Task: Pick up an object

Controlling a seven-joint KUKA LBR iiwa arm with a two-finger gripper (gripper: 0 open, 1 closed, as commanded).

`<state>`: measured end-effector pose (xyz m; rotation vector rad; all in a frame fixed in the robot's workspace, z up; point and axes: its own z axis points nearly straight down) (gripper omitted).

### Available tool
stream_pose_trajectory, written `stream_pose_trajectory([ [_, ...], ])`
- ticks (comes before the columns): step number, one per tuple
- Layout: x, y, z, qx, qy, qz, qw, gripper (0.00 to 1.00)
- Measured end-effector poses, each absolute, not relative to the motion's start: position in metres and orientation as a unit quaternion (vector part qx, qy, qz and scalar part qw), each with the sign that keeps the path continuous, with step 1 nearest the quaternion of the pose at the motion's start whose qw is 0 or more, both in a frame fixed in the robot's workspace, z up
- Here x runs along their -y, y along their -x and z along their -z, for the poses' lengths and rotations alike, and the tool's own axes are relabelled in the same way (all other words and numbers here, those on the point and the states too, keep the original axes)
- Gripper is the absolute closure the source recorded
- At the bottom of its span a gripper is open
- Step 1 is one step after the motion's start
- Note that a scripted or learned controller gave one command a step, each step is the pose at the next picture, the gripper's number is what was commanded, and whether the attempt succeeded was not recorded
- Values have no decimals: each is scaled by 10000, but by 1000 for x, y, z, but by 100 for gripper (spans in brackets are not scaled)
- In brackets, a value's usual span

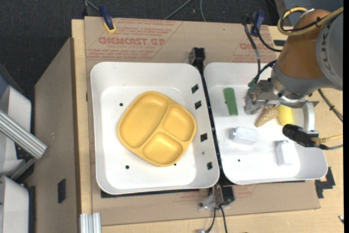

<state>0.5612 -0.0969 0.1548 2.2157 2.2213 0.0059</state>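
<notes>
Pincer (259,105) hangs low over the upper middle of the right bin (305,172). It ends the grey arm (334,54), which reaches in from three o'clock and turns downward, with its orange band (300,49) above the wrist. From this slant I cannot tell whether the pincer is apart or together.

The tan piece (266,116), small and cone-like, lies on the floor of the right bin at the pincer's five o'clock. It is so close under the pincer's metal that I cannot tell whether the two touch. It lies slanted, its narrow end toward seven o'clock.

Just beside the tan piece, at its three o'clock, lies a yellow piece (284,114), partly under the wrist. A green block (230,101), long and narrow, lies near the pincer at its nine o'clock, its length running from twelve to six. A clear packet (242,135) lies near the tan piece at its seven o'clock. A pale grey block (282,151) lies farther off at its five o'clock, toward the bin's near right corner.

At nine o'clock the left bin (103,117) stands side by side with the right one. In its middle lies a yellow divided plate (157,128) with three compartments, well apart from the pincer. Both bins rest on a cardboard sheet (142,35) with red lettering, laid on the worktop (54,117).
</notes>
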Motion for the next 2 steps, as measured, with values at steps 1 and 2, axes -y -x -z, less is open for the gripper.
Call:
stream_pose_trajectory([
  [1,100,-572,-214,-7077,-7065,-23,31,100],
  [2,109,-578,-273,-7076,-7066,-23,36,100],
])
